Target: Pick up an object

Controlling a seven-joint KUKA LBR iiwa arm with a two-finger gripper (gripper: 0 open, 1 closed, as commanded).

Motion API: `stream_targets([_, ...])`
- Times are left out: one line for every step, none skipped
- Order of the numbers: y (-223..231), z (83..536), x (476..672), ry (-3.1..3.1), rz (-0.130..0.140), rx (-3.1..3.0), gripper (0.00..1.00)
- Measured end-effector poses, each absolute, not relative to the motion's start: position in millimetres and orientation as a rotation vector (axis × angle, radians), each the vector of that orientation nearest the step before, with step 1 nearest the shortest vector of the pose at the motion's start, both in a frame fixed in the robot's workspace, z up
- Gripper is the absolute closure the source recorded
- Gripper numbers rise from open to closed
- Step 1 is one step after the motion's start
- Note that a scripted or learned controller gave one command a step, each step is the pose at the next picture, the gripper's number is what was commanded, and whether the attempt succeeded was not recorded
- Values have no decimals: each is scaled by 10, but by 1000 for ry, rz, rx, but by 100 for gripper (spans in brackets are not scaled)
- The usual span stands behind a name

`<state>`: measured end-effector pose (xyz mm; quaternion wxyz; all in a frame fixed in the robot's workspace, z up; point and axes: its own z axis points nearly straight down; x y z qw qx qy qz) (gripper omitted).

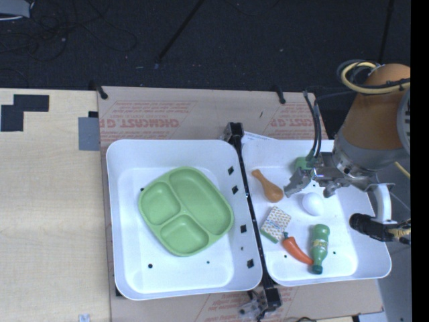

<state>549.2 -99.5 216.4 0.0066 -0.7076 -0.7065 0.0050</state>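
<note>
Small white egg (pixel 312 203), smooth and rounded, lying in the right bin (pixel 375 263) near its middle, a little toward the far edge. Just beside it on the left, a tan wooden spoon (pixel 267 185), bowl end toward the egg, handle running off toward the bin's far-left corner. Nearer the front edge, a green bottle (pixel 318 247) lying on its side, cap end toward the front. Left of the bottle, an orange carrot (pixel 295 249) set at a slant, its top near a small patterned packet (pixel 276 224) close to the bin's left wall.

Gripper (pixel 314 183) poised above the egg, fingers spread apart, one fingertip to the left of the egg and the other to its right; nothing seen between them, and contact with the egg not clear from this angle. Grey arm with orange band (pixel 380 109) reaching in over the bin's right edge.

Left bin (pixel 127 260) carrying one light green divided plate (pixel 185 210) with three compartments, sitting near the bin's middle and turned at an angle to its walls. Both bins resting side by side on a cardboard sheet (pixel 167 113) on the bench.
</note>
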Motion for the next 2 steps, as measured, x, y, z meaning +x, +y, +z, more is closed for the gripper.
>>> stream_targets([-997, 2238, 5517, -2219, 3, -2219, 0])
stream_targets([-1093, 1728, 5528, -2217, 6, -2219, 0])
